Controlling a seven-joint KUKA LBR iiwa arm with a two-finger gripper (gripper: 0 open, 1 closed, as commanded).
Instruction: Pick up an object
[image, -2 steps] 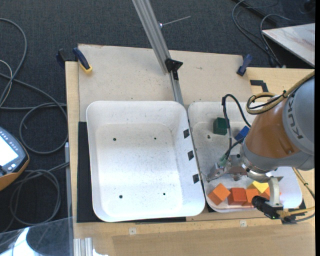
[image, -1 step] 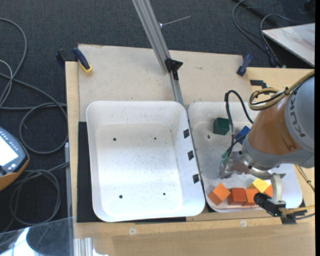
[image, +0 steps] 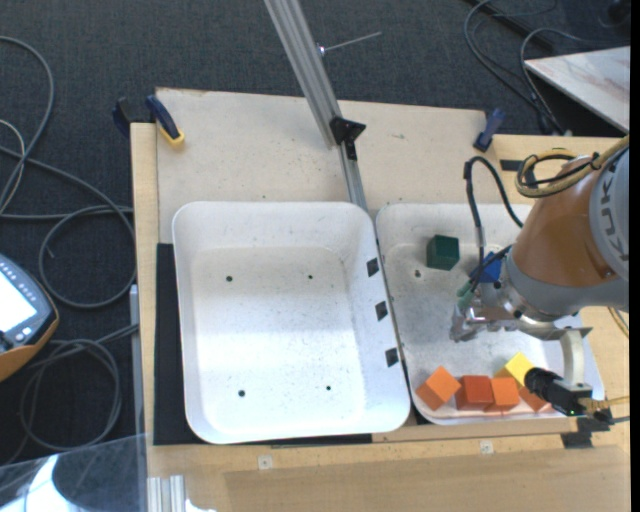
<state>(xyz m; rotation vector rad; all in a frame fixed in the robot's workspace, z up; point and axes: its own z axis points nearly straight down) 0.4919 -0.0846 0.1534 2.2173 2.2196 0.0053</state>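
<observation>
The two-finger metal gripper (image: 468, 328) hangs over bare floor of the right shallow white plastic bin (image: 400, 232); I cannot tell how it stands. Nearest lie the candidates along the front wall: two orange blocks (image: 438, 387), (image: 504, 392), one darker orange-red block (image: 476, 391) and one yellow block (image: 519, 367), packed close. One dark green cube (image: 442, 251) sits apart, behind. A descent here likely closes on nothing; among the crowded blocks, neighbours could get shoved.

The left white plastic bin (image: 200, 300) lies open and unobstructed. In the right white bin (image: 400, 225), orange blocks (image: 470, 390) crowd the near wall; a green cube (image: 442, 251) sits apart.
</observation>
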